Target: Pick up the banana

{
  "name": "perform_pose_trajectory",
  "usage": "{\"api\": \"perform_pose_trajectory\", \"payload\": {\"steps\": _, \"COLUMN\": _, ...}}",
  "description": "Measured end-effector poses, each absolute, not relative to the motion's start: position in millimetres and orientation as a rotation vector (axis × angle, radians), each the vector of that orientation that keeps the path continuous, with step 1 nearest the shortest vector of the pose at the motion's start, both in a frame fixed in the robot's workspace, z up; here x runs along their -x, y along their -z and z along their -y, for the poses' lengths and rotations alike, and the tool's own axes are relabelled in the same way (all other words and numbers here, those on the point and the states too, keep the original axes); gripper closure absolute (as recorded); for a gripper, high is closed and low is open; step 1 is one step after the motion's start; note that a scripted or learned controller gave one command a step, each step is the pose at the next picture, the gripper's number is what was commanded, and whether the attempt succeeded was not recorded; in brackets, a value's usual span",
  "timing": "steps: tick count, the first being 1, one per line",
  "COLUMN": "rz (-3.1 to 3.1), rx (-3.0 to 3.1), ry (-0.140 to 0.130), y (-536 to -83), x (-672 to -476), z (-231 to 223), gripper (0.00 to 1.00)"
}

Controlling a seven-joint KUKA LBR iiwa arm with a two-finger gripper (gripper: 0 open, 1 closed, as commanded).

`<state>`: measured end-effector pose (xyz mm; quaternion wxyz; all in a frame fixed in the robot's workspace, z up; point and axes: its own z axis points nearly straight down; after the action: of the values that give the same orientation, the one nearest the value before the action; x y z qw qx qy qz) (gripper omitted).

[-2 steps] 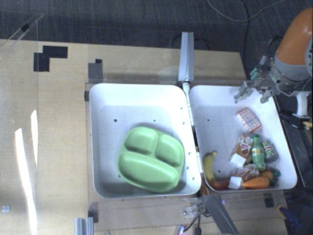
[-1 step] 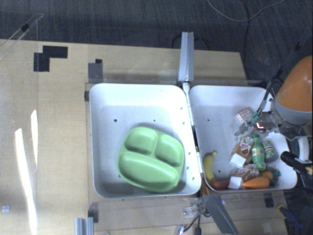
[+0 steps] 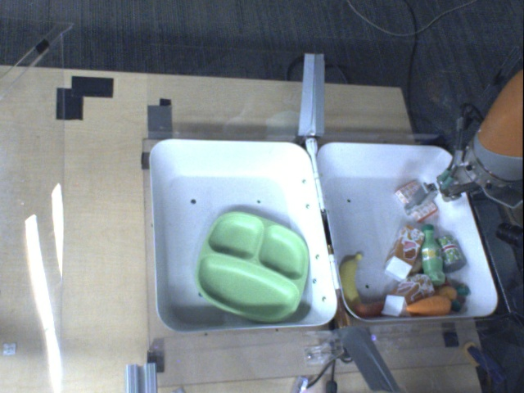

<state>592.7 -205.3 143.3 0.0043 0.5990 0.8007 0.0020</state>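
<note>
Gripper (image 3: 449,185) hangs over the right bin's (image 3: 368,158) far right side, above the small packets there, and whether it is open or closed I cannot tell at this size. Nothing shows clamped in it, so by my reading this is the approach step, with the pick not yet made.

Now the banana (image 3: 350,277): it lies in the right bin, near-left corner, tucked against the wall that divides the 2 bins. Yellow, short, gently curved, with a darker tip toward the far end, running roughly along that wall. It looks smooth and rounded, probably a toy that could slip from a loose pinch.

Just beside it, at its near end, a red item (image 3: 368,308), and next along an orange carrot (image 3: 427,305) with a white cube (image 3: 394,304). A green bottle (image 3: 431,256) and brown packets (image 3: 407,248) sit between banana and gripper. Over in the left bin (image 3: 172,219), a green divided tray (image 3: 253,266).

Next move, as I judge it: travel across to that near-left corner, line up across the banana's width, and descend clear of the wall.
</note>
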Motion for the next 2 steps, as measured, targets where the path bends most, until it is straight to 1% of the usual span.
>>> {"api": "perform_pose_trajectory", "payload": {"steps": 1, "rz": -2.579, "rx": -1.78, "ry": -0.01, "y": -89, "x": -524.8, "z": 127, "gripper": 0.0}}
{"api": "perform_pose_trajectory", "payload": {"steps": 2, "rz": -2.72, "rx": -1.545, "ry": -0.005, "y": -89, "x": -566.3, "z": 207, "gripper": 0.0}}
